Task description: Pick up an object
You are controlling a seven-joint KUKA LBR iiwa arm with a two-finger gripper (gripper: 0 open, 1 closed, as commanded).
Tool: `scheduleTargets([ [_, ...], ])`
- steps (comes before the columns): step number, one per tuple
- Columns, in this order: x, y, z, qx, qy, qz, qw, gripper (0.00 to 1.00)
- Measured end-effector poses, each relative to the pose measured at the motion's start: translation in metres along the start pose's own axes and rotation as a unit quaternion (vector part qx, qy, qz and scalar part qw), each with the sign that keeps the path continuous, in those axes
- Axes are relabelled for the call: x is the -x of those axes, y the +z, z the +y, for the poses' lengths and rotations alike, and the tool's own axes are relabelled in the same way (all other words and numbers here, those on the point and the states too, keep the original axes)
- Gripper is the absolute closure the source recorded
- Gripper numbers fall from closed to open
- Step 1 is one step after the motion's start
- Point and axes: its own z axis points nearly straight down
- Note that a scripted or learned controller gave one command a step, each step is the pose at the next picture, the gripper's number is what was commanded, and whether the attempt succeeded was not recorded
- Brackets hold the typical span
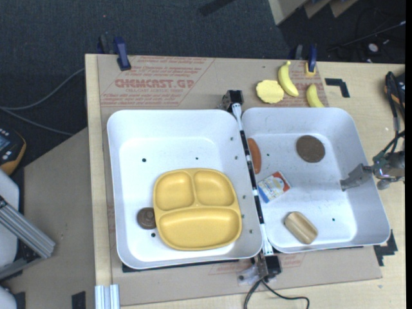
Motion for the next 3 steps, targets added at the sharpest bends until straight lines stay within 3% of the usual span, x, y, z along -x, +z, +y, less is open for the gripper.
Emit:
scheduleTargets([
  [1, -0.014, 0.123, 0.038, -0.001, -0.001, 0.001, 1.0, 0.0],
  [2, 0.0, 0.118, 0.118, 0.0, -0.004, 0.005, 1.0, 0.0],
  [3, -0.079, 0.117, 0.19, 0.004, -0.005, 0.001, 1.0, 0.0],
])
